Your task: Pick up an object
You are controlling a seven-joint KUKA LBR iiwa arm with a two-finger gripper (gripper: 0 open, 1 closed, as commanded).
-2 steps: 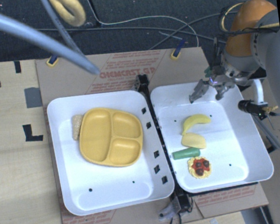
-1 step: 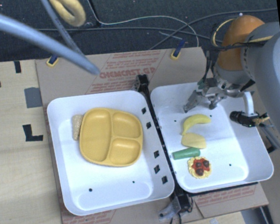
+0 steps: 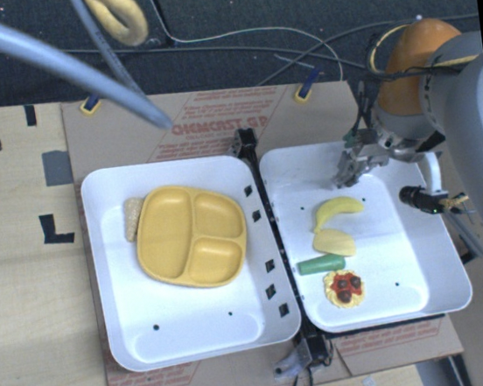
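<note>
Above right bin point(image 3: 431, 291), tool point(image 3: 355, 167) grip unclear, banana point(image 3: 336, 210) below, red cardboard print point(image 3: 219, 124) illegible

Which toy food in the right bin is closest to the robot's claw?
The curved yellow banana, just below the gripper; the other three foods lie farther down.

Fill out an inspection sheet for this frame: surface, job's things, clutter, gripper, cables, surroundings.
Surface: two white bins, left bin and right bin, on cardboard.
Job's things: banana, pale yellow piece, green piece and small pizza in the right bin.
Clutter: yellow divided plate over a tan item in the left bin.
Gripper: gripper above the right bin's far end, holding nothing seen.
Cables: black cables behind the bins.
Surroundings: dark floor, wooden bench.
</note>
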